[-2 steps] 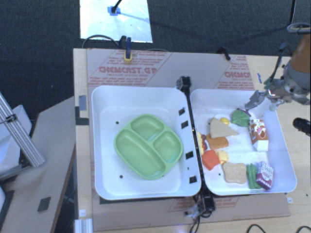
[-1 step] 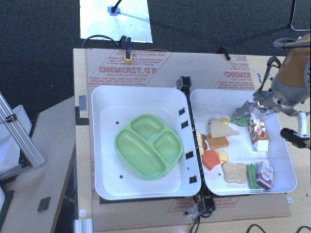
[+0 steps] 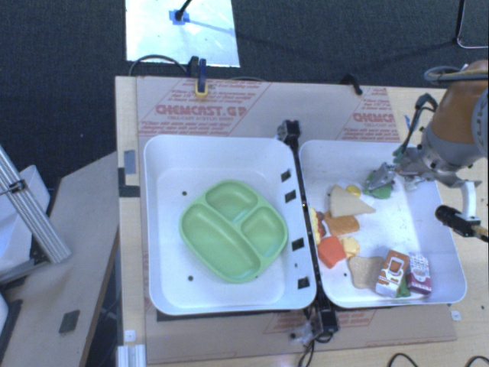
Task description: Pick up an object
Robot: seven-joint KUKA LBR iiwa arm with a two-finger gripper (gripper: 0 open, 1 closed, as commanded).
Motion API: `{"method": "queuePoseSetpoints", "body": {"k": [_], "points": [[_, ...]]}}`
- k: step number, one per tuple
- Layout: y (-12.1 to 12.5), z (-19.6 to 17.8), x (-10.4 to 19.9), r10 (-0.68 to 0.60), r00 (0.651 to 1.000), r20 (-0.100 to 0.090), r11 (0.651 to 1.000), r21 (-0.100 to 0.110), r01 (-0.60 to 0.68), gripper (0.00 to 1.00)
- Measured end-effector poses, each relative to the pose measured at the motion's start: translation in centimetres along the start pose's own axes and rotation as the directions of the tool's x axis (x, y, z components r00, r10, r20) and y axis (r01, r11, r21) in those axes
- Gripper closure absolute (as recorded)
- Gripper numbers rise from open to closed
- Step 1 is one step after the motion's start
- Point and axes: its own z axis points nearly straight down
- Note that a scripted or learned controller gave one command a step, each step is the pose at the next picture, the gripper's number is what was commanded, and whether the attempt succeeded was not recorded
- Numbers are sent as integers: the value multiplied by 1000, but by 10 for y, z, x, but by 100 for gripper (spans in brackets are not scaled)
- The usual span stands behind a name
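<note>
Objects for picking lie in your right bin [image 3: 435, 228]: a pale wedge [image 3: 348, 202] like cheese, an orange-brown oblong [image 3: 341, 225] just below it, a red block [image 3: 331, 251] near the divider, a small yellow piece [image 3: 351, 245] touching it, a tan slice [image 3: 365, 271] shaped like toast, and two printed cartons, one orange and white [image 3: 392, 273], one dark red [image 3: 419, 274], side by side at the near edge. A small yellow bit [image 3: 352, 190] sits above the wedge.

Your gripper [image 3: 380, 180] hangs low over the bin's far part, right at a green item [image 3: 380, 189] with a soft, leafy outline. You cannot tell from this angle how its jaws stand, nor whether the green item is gripped or merely beside it. The arm [image 3: 458, 125], grey with an orange band, comes in from the right.

Your left bin [image 3: 164, 167] is smooth white plastic with rounded corners, and holds a glossy light-green tray [image 3: 233, 230] with three moulded compartments, lying flat near the middle. Both bins rest on a board [image 3: 252, 105] printed with red lettering.
</note>
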Motion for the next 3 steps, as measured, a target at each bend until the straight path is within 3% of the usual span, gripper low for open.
{"method": "queuePoseSetpoints", "body": {"k": [1, 3], "points": [[2, -11, 0, -1, 1000, 2, 1000, -5, 1, 100], [9, -111, 0, -4, 1000, 2, 1000, -6, 4, 100]]}}
